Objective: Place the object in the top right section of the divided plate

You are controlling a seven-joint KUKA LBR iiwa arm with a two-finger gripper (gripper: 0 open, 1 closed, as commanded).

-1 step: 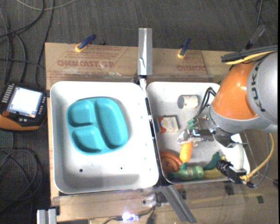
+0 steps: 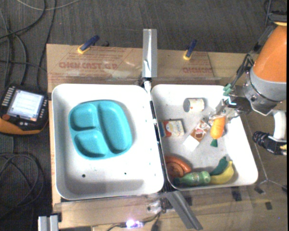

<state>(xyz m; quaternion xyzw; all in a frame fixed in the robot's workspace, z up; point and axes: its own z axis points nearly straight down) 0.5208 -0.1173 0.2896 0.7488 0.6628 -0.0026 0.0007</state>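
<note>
Over the right bin (image 2: 250, 174), near its upper right corner, we see the gripper (image 2: 220, 115) with an orange toy carrot (image 2: 218, 127) at its tip. The carrot hangs roughly upright, green stem end (image 2: 215, 142) pointing down, orange body up at the fingertips. It looks pinched there, but the fingers blur into the carrot and the wrapper beside it, so we cannot tell for sure whether the jaws are closed on it or just touching.

We judge the carrot light, rigid plastic, smooth and a bit slippery, tapered, not fragile. Best hold is across the thick middle of the orange body, not the narrow tip or the leafy end, since a taper can squirt out of parallel fingers.

Just beside it to the left lies a small red-and-white packet (image 2: 199, 130), and further left a flat snack pouch (image 2: 174, 127). A white cylinder (image 2: 194, 104) lies above those. Along the bottom of the bin sit a brown donut-like toy (image 2: 176, 166), a green vegetable (image 2: 194, 178) and a banana (image 2: 222, 173).

The teal divided plate (image 2: 102, 128) sits in the left bin (image 2: 62, 177), well apart from the carrot. Its sections are bare; the target section is the long one on the plate's upper right, nearest the bin divider.
</note>
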